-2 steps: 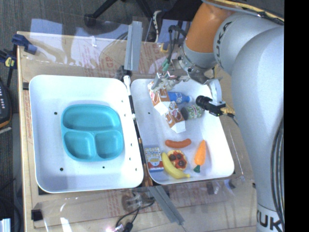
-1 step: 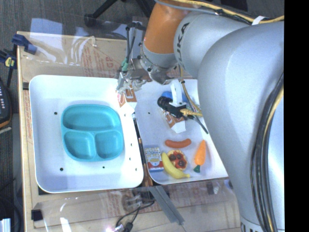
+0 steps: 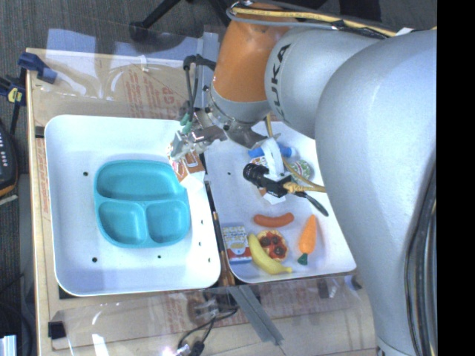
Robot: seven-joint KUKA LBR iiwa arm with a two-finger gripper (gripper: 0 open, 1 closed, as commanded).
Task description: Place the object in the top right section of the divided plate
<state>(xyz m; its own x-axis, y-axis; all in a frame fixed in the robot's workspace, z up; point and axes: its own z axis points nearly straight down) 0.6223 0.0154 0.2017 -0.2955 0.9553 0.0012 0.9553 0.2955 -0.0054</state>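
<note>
Grey arm point(image 3: 356, 102) from the right, orange-banded wrist bent down, claw point(image 3: 184, 143) low.

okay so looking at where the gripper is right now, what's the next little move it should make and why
Probably ease the gripper left and slightly down the view, over the divided plate. It hovers at the plate's upper right corner, by the left bin's edge. A brownish item sits beneath it; whether it is gripped is unclear.

A turquoise divided plate point(image 3: 141, 212) is seen in the white left bin point(image 3: 67, 265). In the white right bin point(image 3: 330, 254), lower centre of the frame, a yellow banana point(image 3: 266, 258), an orange carrot point(image 3: 307, 236) and a reddish-brown sausage point(image 3: 273, 219) are seen. The arm point(image 3: 356, 124) is coloured grey with an orange band point(image 3: 241, 65).
</note>
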